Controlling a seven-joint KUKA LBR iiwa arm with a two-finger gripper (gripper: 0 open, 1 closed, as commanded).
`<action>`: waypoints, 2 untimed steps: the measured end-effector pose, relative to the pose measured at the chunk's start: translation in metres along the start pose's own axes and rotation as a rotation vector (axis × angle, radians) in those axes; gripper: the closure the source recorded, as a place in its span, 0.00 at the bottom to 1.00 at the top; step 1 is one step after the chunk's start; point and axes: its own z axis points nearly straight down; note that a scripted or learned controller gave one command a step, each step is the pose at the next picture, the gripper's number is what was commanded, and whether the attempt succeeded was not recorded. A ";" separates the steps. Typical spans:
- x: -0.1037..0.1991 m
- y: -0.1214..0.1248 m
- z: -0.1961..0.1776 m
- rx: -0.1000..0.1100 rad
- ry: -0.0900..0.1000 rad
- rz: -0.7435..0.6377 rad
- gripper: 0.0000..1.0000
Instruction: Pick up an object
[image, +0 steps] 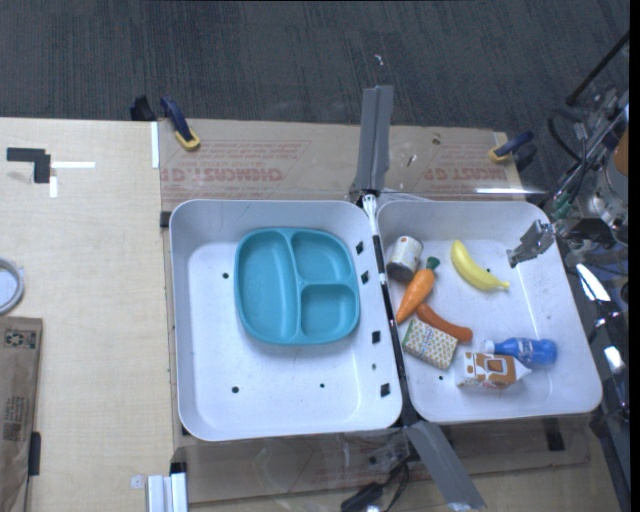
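The right bin (560, 400) holds several small items. A yellow banana (476, 268) lies near its back, with a silver can (404, 256) on its side to the left. An orange carrot (417, 288) slants beside a reddish sausage (444, 322). Below them lie a tan cracker-like square (430, 345), a small white and orange carton (488, 369) and a blue bottle (526, 350). My gripper (527, 245) hangs over the bin's upper right part, right of the banana and apart from it, with nothing seen in it.
The left bin (200, 400) bears a teal divided plate (297, 285). A grey upright bar (375, 140) stands behind the seam between the bins. Clamps (178, 122) sit at the back corners, and cables trail at the far right.
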 end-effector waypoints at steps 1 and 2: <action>0.038 0.027 0.138 0.000 0.000 -0.113 0.00; 0.058 0.096 0.154 -0.005 -0.002 -0.229 0.00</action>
